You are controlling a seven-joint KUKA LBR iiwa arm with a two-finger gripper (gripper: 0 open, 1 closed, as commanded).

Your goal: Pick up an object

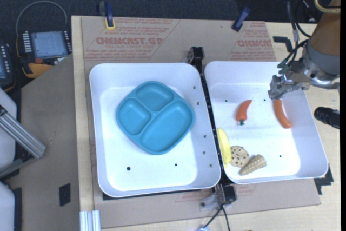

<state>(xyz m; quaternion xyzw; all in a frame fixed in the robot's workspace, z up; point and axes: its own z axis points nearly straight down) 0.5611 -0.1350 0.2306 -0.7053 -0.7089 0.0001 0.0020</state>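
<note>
Nearest the lens, along the bottom edge, a cable and a black clamp (226, 195) sit at the front junction of the two bins, partly cut off by the frame. Arm (327, 46), grey with an orange band, enters from the right and is cropped at the edge; its upper links are out of view. Gripper (279, 90) hangs over the rear of the right bin (259, 70), just above the upper end of the orange sausage (281, 114); whether anything is pinched cannot be told at this resolution. Sausage: smooth, elongated, orange, lying at a slant near the bin's right half. Left of it, apart, lies a red chili pepper (243, 110) with a dark stem tip. Toward the front of the same bin rest a yellow banana (223, 145) against the left wall, a chocolate-chip cookie (238, 154) touching it, and a tan ice-cream cone (253, 164) just beside the cookie. Left bin (108, 116) holds a blue divided plate (155, 116) with three compartments. Both bins stand on a brown cardboard sheet (135, 35) with red lettering, held by a yellow clamp (110, 21) and a blue clamp (240, 19) at the rear. Dark carpet surrounds the bench; a pendant with a screen (47, 43) lies at left.
</note>
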